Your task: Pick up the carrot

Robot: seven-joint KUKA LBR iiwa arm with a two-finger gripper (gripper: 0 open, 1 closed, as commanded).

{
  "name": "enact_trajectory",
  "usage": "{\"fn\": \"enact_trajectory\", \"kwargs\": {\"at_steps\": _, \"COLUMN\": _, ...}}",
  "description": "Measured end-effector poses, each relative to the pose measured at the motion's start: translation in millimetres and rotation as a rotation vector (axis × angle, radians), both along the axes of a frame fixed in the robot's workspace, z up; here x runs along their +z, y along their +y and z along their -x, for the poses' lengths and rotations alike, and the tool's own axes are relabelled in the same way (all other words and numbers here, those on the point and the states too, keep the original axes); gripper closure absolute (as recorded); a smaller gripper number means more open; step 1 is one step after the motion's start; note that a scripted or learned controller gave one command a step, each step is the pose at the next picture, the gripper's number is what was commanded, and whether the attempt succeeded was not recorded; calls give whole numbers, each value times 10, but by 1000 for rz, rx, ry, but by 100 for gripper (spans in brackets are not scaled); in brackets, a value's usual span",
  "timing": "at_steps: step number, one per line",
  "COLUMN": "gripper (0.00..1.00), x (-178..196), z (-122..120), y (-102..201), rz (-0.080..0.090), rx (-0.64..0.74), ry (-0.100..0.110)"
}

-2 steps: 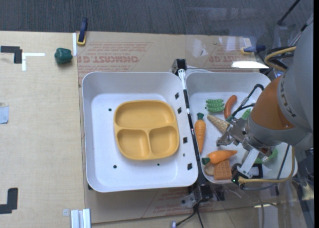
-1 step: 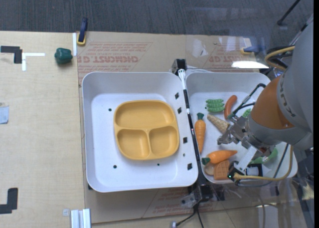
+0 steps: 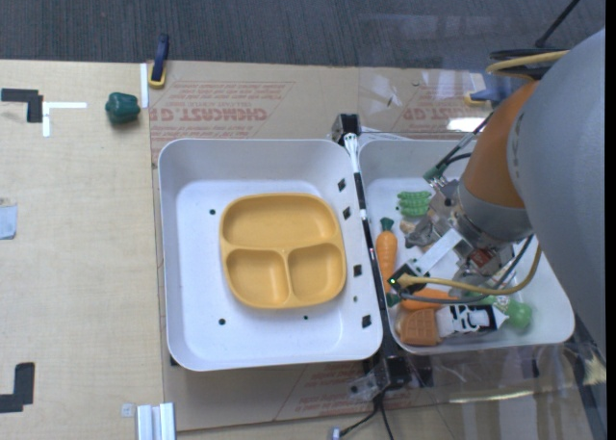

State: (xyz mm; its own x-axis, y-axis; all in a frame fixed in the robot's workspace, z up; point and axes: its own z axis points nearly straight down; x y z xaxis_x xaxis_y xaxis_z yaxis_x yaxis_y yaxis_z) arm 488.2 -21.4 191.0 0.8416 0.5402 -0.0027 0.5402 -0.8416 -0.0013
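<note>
Crowding is the main risk: the arm (image 3: 568,159) hangs over most of the right bin (image 3: 385,164). The carrot (image 3: 386,247) lies in that bin tight against the wall next to the left bin (image 3: 183,265), leaf end pointing away, just beside the gripper (image 3: 428,231). A descent there could strike the wall or close on nothing. Orange pieces (image 3: 420,324) near the front rim could be grabbed by mistake. Much of the right bin's floor is hidden under the arm. Whether the claw is apart or together I cannot tell. What the orange pieces are, or the small green lump (image 3: 414,202) beyond the gripper, is unclear.
</note>
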Motion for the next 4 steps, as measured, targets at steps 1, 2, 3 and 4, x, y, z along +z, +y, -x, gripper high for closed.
{"fn": "enact_trajectory", "kwargs": {"at_steps": 1, "gripper": 0, "x": -4, "z": -330, "y": 262, "rz": 1, "rx": -171, "ry": 2}}
{"fn": "enact_trajectory", "kwargs": {"at_steps": 2, "gripper": 0, "x": -7, "z": 113, "y": -167, "rz": -2, "rx": 11, "ry": 5}}
{"fn": "enact_trajectory", "kwargs": {"at_steps": 3, "gripper": 0, "x": -10, "z": -690, "y": -47, "rz": 2, "rx": -186, "ry": 4}}
{"fn": "enact_trajectory", "kwargs": {"at_steps": 4, "gripper": 0, "x": -6, "z": 105, "y": 30, "rz": -1, "rx": -11, "ry": 5}}
